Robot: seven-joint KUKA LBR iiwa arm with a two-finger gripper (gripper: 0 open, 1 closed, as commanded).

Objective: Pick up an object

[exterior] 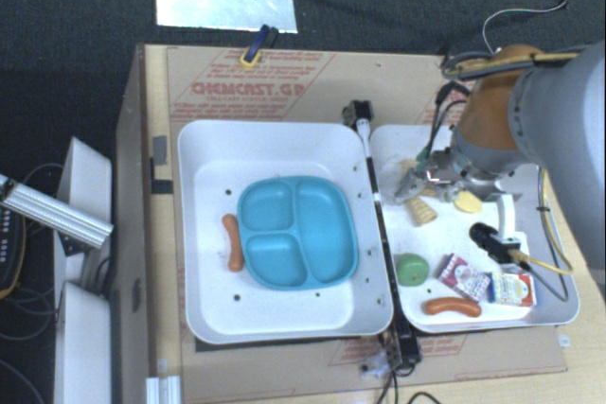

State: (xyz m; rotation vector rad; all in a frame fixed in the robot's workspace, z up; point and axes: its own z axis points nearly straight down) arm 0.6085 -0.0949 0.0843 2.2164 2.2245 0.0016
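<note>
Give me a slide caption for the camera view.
Claw over the right bin, near a toy cone; blue divided plate and sausage sit in the left bin.

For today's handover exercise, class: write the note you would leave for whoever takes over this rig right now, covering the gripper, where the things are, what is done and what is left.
Gripper: low in the right bin, near its upper left, next to the tan cone. Grip state cannot be told.
Also in the right bin: yellow piece, green ball, red-and-white packet, small carton, sausage.
Left bin: blue divided plate, second sausage to the plate's left.
Done: nothing visibly lifted.
Left: grasp one object, probably the tan cone, and raise it clear.
</note>
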